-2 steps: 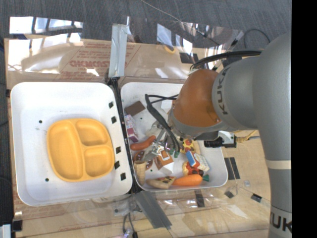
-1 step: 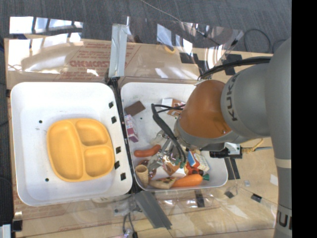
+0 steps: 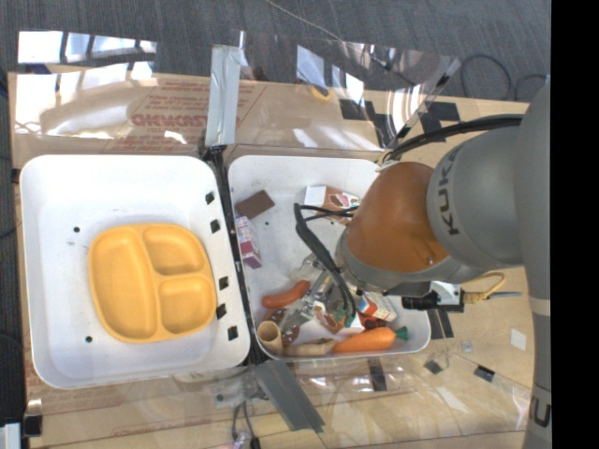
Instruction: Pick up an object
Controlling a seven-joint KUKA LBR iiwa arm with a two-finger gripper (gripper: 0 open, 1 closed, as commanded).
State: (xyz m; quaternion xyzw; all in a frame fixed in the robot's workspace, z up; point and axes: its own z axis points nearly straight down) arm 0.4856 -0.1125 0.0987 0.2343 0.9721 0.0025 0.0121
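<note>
Grey carpet surrounds the bench; in the right bin the hand hangs among clutter, its grip impossible to tell, the sausage just left of it, long axis slanting toward the hand

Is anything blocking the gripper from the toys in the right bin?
Nothing visible. The gripper is already down in the right bin, right among the clutter: hot dog to its left, carrot just below. Nearby items crowd it closely.
</note>
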